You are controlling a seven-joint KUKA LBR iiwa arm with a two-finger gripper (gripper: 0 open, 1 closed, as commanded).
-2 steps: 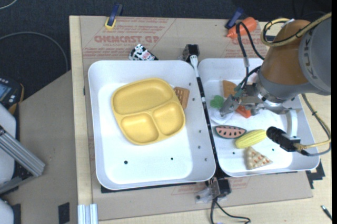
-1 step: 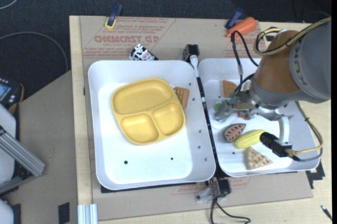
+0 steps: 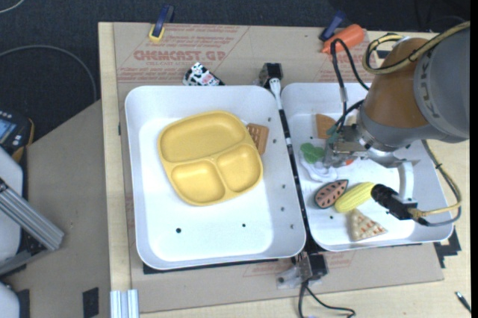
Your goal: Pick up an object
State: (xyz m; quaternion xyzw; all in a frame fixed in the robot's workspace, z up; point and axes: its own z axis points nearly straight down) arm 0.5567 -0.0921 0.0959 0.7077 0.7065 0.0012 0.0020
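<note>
Your gripper [image 3: 334, 147] sits low in the right bin [image 3: 396, 234], over the green toy piece [image 3: 311, 153] near that bin's left wall; whether it has closed on anything, you cannot tell from this angle. The loose things lie just below it: a corn cob [image 3: 353, 196], a brown seeded slice [image 3: 329, 193] touching the cob, and a pizza wedge [image 3: 366, 225]. All look like light, hard plastic toys, likely slick. The cob seems your best bet: pinch it across its short width at the middle. The yellow divided plate [image 3: 210, 157] fills the left bin [image 3: 224, 242].
</note>
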